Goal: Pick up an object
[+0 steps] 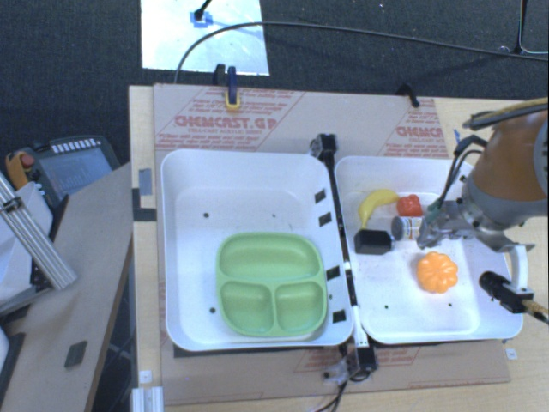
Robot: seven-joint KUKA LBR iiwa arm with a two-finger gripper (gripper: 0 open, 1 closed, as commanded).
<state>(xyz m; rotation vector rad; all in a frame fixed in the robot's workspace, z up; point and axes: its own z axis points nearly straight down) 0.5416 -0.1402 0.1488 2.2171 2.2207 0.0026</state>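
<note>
A: What's on my screen, biggest first? The worktop runs across the middle of the frame, carrying two white bins side by side. The left bin holds a green tray with three compartments, lying flat in its lower middle.

B: And the right bin?

A: The arm comes in from the right edge, orange band showing, and leans over that bin's upper right part. The jaws sit low near the bin's middle, just above the pumpkin. I cannot tell whether they are released or clenched; the tips blur into the clutter there.

B: Where are the objects?

A: All in the right bin. An orange pumpkin lies at its centre, just below the jaws. A yellow banana curves in the upper left part, with a red piece just right of it. A black block lies below the banana, near the left wall. A small grey cylinder sits between the block and the jaws.
</note>
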